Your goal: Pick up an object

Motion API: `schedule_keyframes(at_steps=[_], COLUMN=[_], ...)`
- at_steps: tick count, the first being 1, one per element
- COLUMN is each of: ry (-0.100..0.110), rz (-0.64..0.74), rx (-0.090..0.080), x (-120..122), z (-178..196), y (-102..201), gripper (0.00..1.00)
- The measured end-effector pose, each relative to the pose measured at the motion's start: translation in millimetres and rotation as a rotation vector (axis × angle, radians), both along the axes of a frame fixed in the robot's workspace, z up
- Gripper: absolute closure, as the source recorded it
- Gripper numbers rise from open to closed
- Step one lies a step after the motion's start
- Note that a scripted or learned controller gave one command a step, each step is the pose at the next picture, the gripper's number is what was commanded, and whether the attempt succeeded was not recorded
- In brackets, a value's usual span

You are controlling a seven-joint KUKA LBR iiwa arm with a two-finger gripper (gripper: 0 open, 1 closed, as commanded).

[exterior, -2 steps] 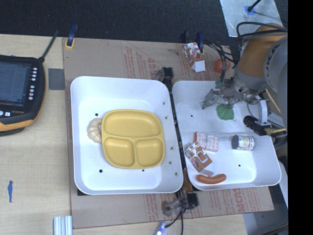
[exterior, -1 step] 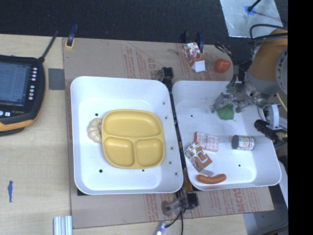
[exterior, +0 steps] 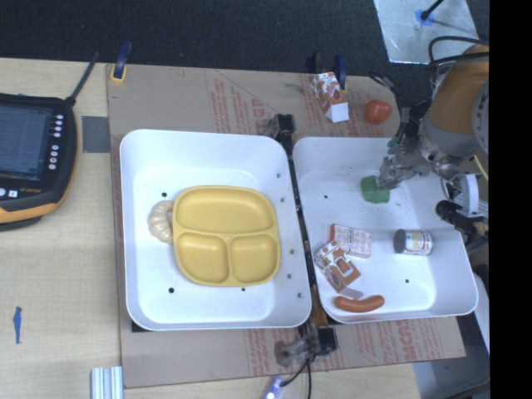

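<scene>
One claw (exterior: 391,173) hangs low in the right bin (exterior: 449,302). It touches the green object (exterior: 375,190) just below-left. Its finger spread cannot be told.

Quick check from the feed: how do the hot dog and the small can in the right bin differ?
The hot dog is long, thin and reddish-orange; the can is short, stubby and pale with a dark end. The hot dog lies near the right bin's front edge; the can lies farther back and more to the right. Both lie on their sides, apart from the gripper.
</scene>
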State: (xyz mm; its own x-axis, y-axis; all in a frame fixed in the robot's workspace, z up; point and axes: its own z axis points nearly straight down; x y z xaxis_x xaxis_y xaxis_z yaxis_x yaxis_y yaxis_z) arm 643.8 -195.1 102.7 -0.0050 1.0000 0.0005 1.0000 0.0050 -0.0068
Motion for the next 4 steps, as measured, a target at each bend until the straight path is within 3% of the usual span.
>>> schedule_keyframes(at_steps=[1,2,3,4], ry=[-0.003,-0.003,-0.004,-0.005], rz=[-0.001,-0.001,0.001,-0.002], rx=[-0.001,-0.001,-0.002,-0.001], x=[-31.6,-31.6,3.1,12.4], z=[15.3,15.2,-11.0,-10.4], y=[-8.9,-8.8,40.2,-17.4], gripper=[1.0,0.0,0.0,0.0])
